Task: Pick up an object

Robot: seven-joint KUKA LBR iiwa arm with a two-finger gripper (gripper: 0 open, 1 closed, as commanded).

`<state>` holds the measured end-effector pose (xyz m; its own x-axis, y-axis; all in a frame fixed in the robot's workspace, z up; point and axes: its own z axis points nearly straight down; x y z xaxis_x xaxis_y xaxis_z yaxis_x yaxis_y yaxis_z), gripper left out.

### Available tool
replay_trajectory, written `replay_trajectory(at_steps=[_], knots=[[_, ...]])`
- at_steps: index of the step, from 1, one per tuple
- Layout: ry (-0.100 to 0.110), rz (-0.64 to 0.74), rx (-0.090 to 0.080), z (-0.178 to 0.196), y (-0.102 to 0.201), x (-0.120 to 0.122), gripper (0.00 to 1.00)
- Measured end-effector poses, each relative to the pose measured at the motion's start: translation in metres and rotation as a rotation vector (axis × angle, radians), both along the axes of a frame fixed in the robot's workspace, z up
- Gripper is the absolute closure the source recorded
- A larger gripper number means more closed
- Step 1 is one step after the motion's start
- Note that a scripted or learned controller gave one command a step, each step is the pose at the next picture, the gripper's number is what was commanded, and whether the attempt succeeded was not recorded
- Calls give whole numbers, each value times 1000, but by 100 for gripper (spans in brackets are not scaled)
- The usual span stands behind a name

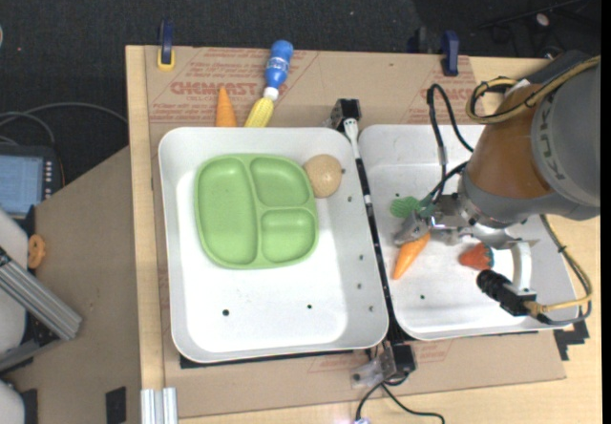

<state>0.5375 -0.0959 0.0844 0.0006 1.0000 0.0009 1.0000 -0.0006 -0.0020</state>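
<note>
Looming over the right-hand shallow white bin (420, 317), the grey arm with its orange band (511, 159) has its gripper (427, 222) low among the objects. Just beneath and in front of the gripper lies a small orange toy carrot (408, 258), resting on the bin floor; right beside the gripper's far side sits a green leafy plastic piece (405, 206). Whether the gripper is parted or closed, I cannot tell from here, and nothing looks lifted, so I'd judge the pick not yet done: the grasp and the raise are left. Behind the wrist, a red-orange rounded object (474, 257) lies partly hidden. Well away across the divider, the other white bin (277, 322) holds a green sectioned plate (256, 210) and a tan ball (324, 174).
</note>
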Motion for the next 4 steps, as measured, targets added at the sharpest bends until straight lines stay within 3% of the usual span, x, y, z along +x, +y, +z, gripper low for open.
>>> replay_trajectory(at_steps=[4], knots=[[0,0,0,0,0,0,0]])
